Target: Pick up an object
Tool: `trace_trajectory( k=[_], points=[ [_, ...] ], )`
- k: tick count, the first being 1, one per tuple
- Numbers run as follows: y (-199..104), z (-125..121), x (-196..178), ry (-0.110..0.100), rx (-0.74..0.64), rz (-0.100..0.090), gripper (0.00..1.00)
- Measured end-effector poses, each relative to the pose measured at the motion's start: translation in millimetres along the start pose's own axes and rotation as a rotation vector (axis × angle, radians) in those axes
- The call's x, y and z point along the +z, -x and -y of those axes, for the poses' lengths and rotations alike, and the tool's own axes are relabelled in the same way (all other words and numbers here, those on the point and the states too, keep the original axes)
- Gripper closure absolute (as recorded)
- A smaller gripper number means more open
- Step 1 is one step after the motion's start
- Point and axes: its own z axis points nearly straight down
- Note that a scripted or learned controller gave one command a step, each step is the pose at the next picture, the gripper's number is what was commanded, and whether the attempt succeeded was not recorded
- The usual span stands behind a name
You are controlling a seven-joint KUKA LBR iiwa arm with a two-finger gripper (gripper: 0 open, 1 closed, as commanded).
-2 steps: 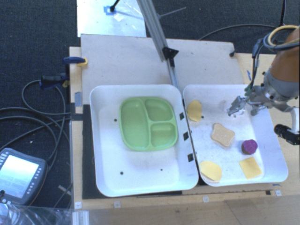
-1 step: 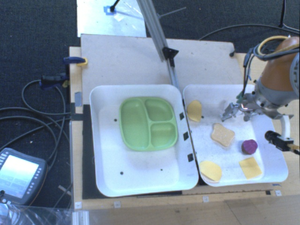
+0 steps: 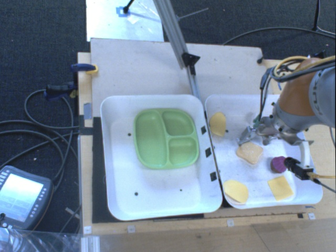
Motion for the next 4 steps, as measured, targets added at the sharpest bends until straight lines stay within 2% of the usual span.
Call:
trace_trajectory(
  k=[1, 2, 4],
  points=[
    [0.7, -2.5, -14.5, 0.008, 0.0, 0.001, 1.0],
    [-0.6, -14.6, -70.0, 0.011, -0.006, 0.003, 1.0],
    [-7.7, -21.0, -164.0, 0.011, -0.007, 0.002, 1.0]
  ],
)
